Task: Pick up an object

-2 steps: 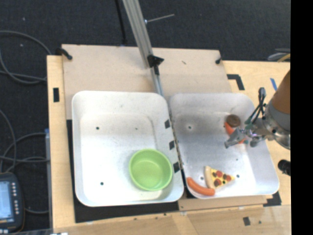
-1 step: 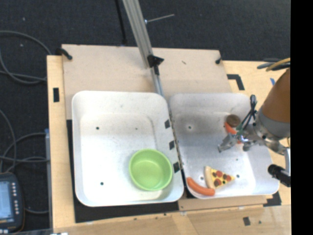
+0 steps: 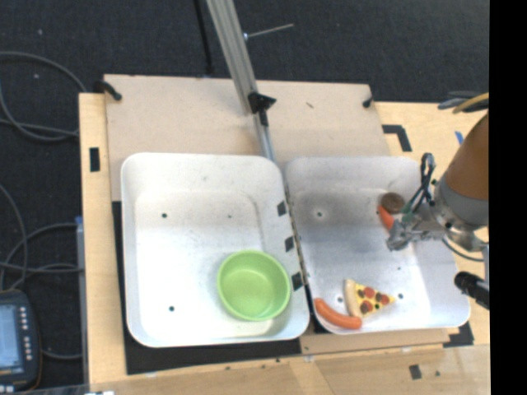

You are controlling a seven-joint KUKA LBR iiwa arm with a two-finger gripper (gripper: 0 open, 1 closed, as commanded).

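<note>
The small orange toy [image 3: 385,216], judged light and stiff, is best taken across its middle; whether the gripper [image 3: 398,239] is spread cannot be told

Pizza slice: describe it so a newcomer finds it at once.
Take the right bin, then its near edge. The pizza slice lies there, a pale wedge with red dots. The hot dog beside it is a plain orange-red curve.
</note>
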